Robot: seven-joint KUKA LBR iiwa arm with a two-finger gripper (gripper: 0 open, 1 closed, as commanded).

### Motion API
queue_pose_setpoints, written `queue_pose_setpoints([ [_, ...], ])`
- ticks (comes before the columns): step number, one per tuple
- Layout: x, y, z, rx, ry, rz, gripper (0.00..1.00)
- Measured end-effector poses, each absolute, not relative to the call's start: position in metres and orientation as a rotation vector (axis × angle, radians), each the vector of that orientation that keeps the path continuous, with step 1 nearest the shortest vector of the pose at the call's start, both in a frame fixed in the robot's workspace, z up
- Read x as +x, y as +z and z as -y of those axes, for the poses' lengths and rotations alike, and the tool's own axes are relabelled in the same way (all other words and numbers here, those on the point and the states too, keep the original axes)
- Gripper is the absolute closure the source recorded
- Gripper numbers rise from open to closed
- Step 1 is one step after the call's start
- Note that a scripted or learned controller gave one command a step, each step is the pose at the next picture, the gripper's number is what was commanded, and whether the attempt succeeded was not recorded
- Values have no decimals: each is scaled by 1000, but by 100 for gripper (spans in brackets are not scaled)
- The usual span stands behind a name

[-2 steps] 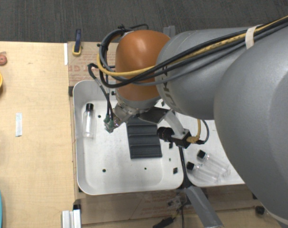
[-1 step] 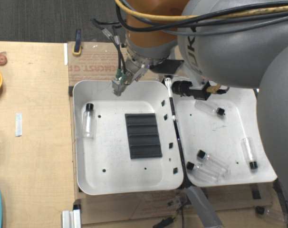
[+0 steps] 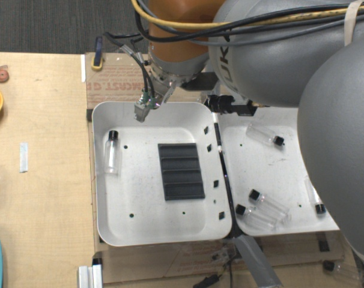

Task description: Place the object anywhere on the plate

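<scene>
Vials are seen scattered across two white bins: one clear vial with a black cap [image 3: 112, 151] lies along the left side of the left bin [image 3: 110, 221], well apart from the ribbed black plate [image 3: 181, 171] set at that bin's middle. Several more capped vials [image 3: 263, 207] are left in the right bin [image 3: 290, 173], one near its upper edge and a loose cluster toward its lower edge. The gripper [image 3: 144, 109] is held over the left bin's upper rim, above and just right of the lone vial, at the end of the grey arm [image 3: 278, 41] reaching in from the right. Nothing is seen between its fingers; how far they are parted cannot be told at this size and angle. The plate is seen bare, so the placing is judged not yet done. The gripper's position is read as an approach toward the vial below it, which would have to be lifted and carried rightward onto the plate. Its smooth, round body is likely to roll or slip under a poor pinch.
</scene>
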State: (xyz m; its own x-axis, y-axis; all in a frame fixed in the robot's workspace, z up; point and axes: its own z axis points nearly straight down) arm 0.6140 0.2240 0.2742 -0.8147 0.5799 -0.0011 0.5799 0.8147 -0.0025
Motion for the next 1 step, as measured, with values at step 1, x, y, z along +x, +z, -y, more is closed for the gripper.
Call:
queue_pose_setpoints([
  [1, 601, 235, -228, 782, -3, -3043, 100],
])
